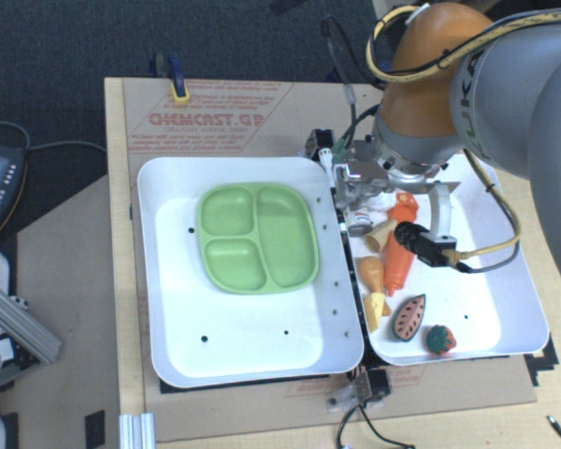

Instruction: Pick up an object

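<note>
Several toys (398, 262) below gripper (357, 215)

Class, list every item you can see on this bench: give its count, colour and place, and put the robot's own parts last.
Bins: two, white, side by side on the bench.
Divided plate: one, light green, in the left-hand bin.
Toy carrot: one, orange, in the right-hand bin, partly under the gripper.
Watermelon slice: one, red with dark seeds, near the right-hand bin's front.
Strawberry: one, red with green top, beside the slice.
Arm: one, grey with orange band, entering from the right.
Gripper: one, above the right-hand bin.
</note>
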Controlling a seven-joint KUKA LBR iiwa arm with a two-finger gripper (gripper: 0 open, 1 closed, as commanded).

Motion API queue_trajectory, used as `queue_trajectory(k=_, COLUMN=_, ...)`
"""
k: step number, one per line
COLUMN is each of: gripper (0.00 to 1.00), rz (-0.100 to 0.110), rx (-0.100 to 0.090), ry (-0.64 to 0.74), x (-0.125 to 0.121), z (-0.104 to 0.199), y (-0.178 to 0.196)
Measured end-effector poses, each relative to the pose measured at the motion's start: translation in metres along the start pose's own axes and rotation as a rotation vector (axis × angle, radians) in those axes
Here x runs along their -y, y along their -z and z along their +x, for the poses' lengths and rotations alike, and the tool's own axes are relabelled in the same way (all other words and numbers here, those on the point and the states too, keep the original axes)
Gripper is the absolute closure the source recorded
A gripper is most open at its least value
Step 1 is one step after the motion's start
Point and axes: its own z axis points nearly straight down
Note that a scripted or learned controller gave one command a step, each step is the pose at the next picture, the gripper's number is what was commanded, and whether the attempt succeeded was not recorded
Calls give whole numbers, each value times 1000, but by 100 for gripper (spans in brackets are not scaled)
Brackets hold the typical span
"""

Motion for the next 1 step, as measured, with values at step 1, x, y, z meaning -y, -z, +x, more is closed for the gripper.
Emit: queue_trajectory(k=1, gripper=100, rz=-6, rx=0, ry=0, x=12, z=36, y=25)
